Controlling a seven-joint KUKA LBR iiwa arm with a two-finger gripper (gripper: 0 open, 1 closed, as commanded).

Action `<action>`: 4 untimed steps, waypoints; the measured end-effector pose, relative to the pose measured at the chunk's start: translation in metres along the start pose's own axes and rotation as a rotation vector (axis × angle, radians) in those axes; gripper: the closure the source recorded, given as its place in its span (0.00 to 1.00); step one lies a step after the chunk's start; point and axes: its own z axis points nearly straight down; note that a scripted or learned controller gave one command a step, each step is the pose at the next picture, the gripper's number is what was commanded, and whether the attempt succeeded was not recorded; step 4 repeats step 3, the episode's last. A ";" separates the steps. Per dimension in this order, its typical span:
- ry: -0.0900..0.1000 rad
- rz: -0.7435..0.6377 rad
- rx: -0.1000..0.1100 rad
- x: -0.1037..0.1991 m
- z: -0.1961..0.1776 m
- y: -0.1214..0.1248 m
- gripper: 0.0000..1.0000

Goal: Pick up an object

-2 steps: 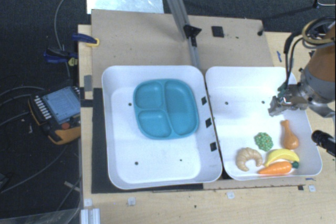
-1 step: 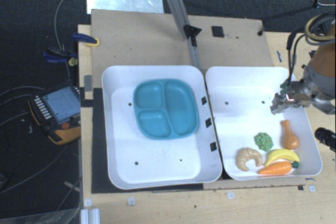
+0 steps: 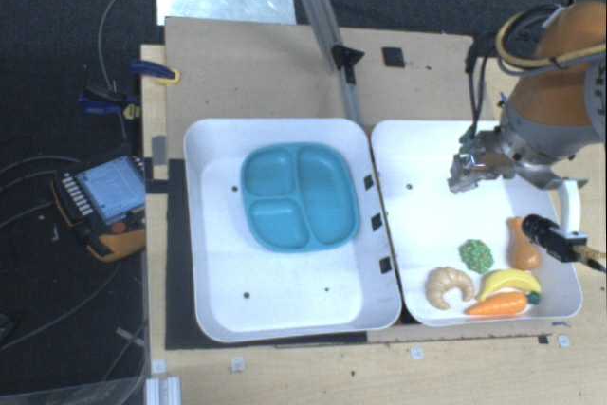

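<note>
The things to choose from are five small toy foods huddled in the near corner of the right bin (image 3: 427,232). Take the croissant (image 3: 450,285) as the marker: tan, crescent-shaped and ridged, it lies at the cluster's edge with bare white floor on its side towards the blue plate (image 3: 299,196). A knobbly green broccoli (image 3: 476,254) sits just beyond the croissant. A smooth yellow banana (image 3: 512,281) lies just beside it on the arm's side, and an orange carrot (image 3: 496,304), tapered with a green tip, is under the banana against the bin's near wall. An orange-brown, pear-like piece (image 3: 523,247) stands further off the same way. All look like hollow moulded plastic, so they are probably light, stiff, not fragile and rather slick, and likely to skid or roll if nudged. The croissant seems the easiest take, gripped across its thick middle where the ridges should give some bite and there is free space on one side. The banana and carrot touch each other and would be awkward to part. The pincer (image 3: 467,174) hangs over bare bin floor well beyond the croissant, apart from every toy; whether it is spread or pressed together I cannot tell. The plate, matte with three compartments, rests in the left bin (image 3: 285,289) on the brown board worktop (image 3: 247,62).
</note>
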 end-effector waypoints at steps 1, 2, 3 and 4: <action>0.000 0.000 0.001 0.061 0.000 0.015 1.00; 0.000 0.001 0.001 0.112 0.002 0.025 1.00; 0.000 0.002 -0.001 0.160 -0.007 0.050 1.00; 0.000 0.002 -0.001 0.160 -0.007 0.050 1.00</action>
